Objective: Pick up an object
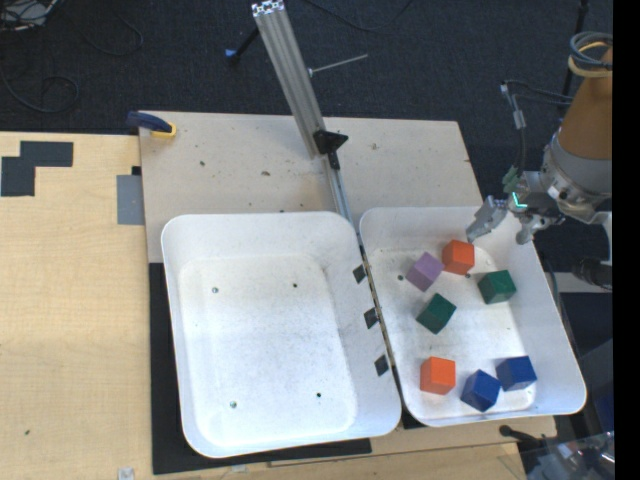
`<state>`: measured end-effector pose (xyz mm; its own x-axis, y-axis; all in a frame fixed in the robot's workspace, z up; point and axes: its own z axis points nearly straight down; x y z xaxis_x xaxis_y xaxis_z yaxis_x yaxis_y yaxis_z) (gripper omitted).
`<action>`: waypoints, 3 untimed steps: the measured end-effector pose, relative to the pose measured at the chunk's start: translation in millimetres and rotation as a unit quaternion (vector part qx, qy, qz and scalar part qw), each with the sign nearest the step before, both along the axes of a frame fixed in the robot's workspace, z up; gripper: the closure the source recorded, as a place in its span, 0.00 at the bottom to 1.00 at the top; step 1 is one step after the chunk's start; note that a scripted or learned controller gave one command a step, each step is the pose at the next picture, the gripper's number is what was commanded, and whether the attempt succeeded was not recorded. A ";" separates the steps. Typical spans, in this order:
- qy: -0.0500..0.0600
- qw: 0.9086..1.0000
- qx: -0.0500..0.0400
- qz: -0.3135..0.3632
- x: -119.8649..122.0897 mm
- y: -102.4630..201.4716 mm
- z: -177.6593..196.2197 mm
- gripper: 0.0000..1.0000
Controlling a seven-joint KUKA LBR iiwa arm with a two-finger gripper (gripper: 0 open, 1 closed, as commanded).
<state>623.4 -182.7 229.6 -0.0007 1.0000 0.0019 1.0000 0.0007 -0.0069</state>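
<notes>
The fingers (508, 224) stand apart with nothing between them, one tip at about the right bin's (565, 368) far rim and the other a little to its right, hanging from the arm (585, 138) that leans in over that bin's far right corner. All the candidates lie in this bin. Closest is an orange cube (458, 256), just below and left of the left fingertip, near it but not touching as far as can be told. A purple cube (424, 270) sits just beyond that, a green cube (497, 286) lies almost straight below the fingers, and a second green cube (436, 313) rests further down. Well apart, toward the near rim, are another orange cube (437, 375) and two blue cubes (481, 389) (516, 372) touching each other. The spread stance looks like readiness to drop over a cube, likely the near orange one, since it has open floor on its far side. The left bin (190, 268) lies beyond the divider on the bench (240, 158).
</notes>
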 end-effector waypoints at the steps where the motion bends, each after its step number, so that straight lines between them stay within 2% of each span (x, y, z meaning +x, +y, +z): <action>1: -0.002 1.000 -0.001 0.001 0.9 0.2 2.5 0.00; 2: 0.001 1.000 0.000 0.001 0.1 10.3 -55.3 0.00; 3: -0.001 1.000 0.000 0.001 0.2 14.6 -98.6 0.00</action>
